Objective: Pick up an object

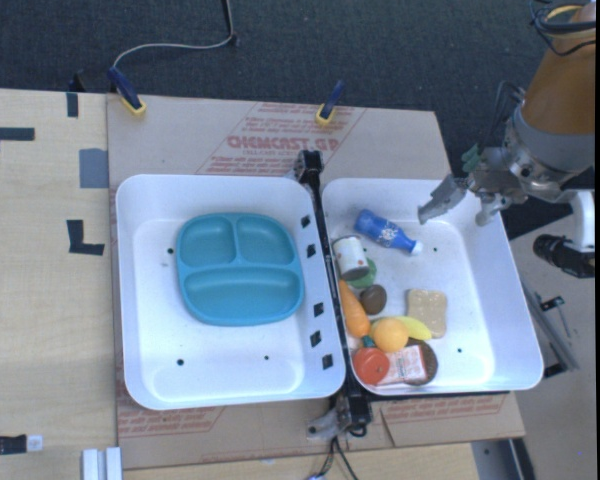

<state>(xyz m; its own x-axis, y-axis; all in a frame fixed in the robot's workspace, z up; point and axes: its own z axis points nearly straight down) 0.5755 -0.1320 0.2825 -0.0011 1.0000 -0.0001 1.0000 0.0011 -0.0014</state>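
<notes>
My gripper point(462, 204) hovers with its 2 fingers spread and empty near the blue bottle point(386, 232) in the right bin point(500, 298); descending off-centre, I'd likely roll it away.

Bright, even overhead light — soft shadows inside the white bins point(140, 298) — slightly soft focus.
</notes>
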